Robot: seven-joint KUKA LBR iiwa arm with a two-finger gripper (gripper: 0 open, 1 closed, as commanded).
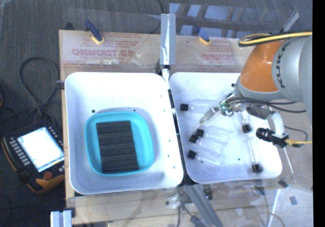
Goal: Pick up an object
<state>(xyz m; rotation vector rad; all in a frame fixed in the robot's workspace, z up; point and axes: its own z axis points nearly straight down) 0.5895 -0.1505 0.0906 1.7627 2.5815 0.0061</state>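
Clear vials with black caps (252,156) are seen scattered in the right bin (229,174), one lying near its front edge. A blue tray (120,142) with a dark insert is set in the left bin (76,94). Farther back, the hand (219,110) is lowered over the vials; its grip cannot be told.
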